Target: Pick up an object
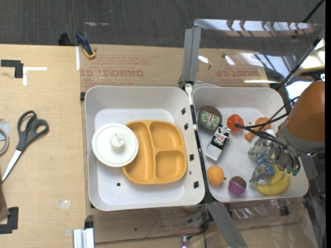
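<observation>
In the right bin [243, 99], at five o'clock: robot hand [265, 165] low over a banana [276, 184]; cannot tell whether clenched or released.

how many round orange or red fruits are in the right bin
3 that I can see: an orange near the front wall, a red tomato mid-bin, and an orange-red one beside it, partly behind cables. The arm could hide more.
</observation>
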